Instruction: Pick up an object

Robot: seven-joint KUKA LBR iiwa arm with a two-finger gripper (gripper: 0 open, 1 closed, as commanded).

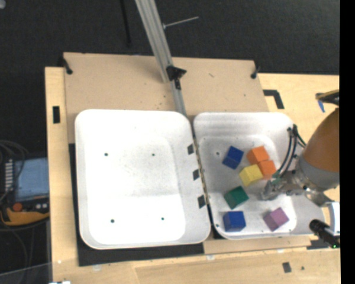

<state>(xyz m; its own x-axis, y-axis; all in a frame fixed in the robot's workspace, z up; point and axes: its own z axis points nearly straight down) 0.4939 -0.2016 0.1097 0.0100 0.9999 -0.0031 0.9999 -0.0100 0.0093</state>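
My gripper (271,189) hovers near the yellow cube (251,174); jaw state I cannot tell. Cube judged light, rigid, smooth: take opposite flat faces.

Single fixed camera, mounted above the bench (154,87), looking down at a slant. Both white bins fall in frame: left bin (136,176) near centre, right bin (225,129) toward the right side. Arm (322,152) enters from the right. Dark floor shows along the top; view is distant enough to take in most of the bench.
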